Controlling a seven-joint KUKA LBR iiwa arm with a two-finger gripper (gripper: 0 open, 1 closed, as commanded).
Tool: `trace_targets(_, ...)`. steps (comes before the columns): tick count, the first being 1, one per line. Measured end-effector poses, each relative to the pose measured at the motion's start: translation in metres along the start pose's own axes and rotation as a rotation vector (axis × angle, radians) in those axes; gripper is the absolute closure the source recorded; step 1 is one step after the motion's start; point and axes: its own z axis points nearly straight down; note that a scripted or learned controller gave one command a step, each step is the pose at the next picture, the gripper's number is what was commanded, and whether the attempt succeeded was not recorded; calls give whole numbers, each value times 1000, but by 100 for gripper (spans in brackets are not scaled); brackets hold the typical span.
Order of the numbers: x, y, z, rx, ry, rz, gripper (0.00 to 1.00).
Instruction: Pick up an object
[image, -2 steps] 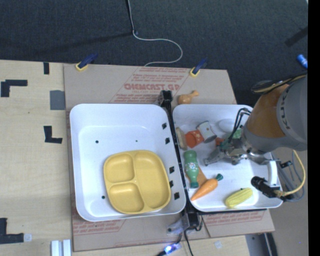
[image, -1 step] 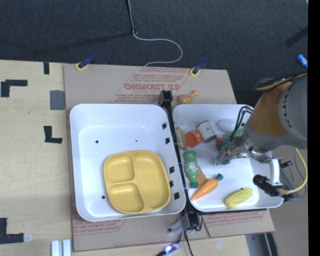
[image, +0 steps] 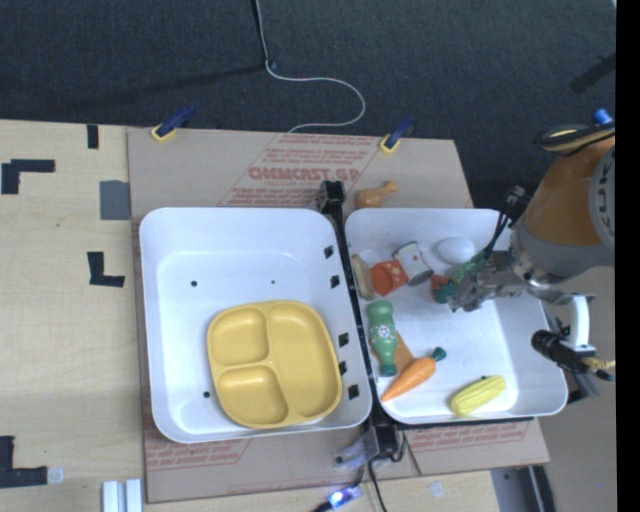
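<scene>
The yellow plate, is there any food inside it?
No. The yellow plate in the left bin shows three bare sections. What lies under it is covered. The toy carrot sits in the right bin.

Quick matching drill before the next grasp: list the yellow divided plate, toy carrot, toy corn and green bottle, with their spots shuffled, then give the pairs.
Things:
1. yellow divided plate
2. toy carrot
3. toy corn
4. green bottle

Places:
A. right bin, along its left wall
B. left bin, front half
C. right bin, front right corner
D. right bin, front left, below the bottle

Pairs: 1-B, 2-D, 3-C, 4-A
</scene>
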Motion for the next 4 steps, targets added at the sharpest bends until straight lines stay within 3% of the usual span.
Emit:
trace_targets(2, 0, 1, -70, 1, 1, -1, 100)
trace_targets(4, 108, 55, -75, 3, 3, -7, 100)
